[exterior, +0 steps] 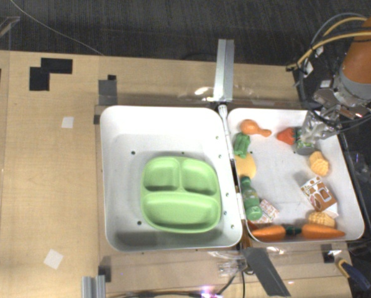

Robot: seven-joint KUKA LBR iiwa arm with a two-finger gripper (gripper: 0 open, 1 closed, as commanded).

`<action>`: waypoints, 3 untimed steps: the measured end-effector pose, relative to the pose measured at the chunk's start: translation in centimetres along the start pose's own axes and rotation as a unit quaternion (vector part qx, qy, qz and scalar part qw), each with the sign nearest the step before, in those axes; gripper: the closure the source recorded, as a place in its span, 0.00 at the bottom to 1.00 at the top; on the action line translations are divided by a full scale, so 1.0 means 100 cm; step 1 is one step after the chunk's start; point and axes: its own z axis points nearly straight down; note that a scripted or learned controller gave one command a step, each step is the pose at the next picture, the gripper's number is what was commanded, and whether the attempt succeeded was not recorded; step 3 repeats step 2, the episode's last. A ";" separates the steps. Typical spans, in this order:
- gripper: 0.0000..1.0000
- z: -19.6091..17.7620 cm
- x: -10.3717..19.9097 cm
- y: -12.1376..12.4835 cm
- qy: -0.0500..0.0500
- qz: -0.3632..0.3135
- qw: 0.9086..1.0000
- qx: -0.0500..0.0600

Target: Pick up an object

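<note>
The left bin (114,166) holds 1 green tray (181,194) with 3 compartments, lying flat near the middle. The right bin (353,210) is crowded with small toy foods: along its left wall a green bottle (251,200), a yellow piece (246,165) and a green piece (242,144); at the top a drumstick (255,128); along the bottom 2 carrots (269,232) (322,231); to the right a corn cob (319,163) and a printed packet (319,193). The gripper (308,135) hangs low at the bin's top right corner, just beside a red piece (287,136), touching or nearly so. Whether it is spread or closed I cannot tell. The red piece looks like light, stiff, smooth plastic, likely slippery; pinching across its narrow middle seems safest.
</note>
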 end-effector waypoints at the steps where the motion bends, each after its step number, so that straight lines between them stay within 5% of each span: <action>1: 1.00 -0.074 -0.021 0.009 -0.002 0.086 0.996 0.005; 3: 1.00 -0.086 -0.024 0.008 -0.005 0.086 0.996 0.008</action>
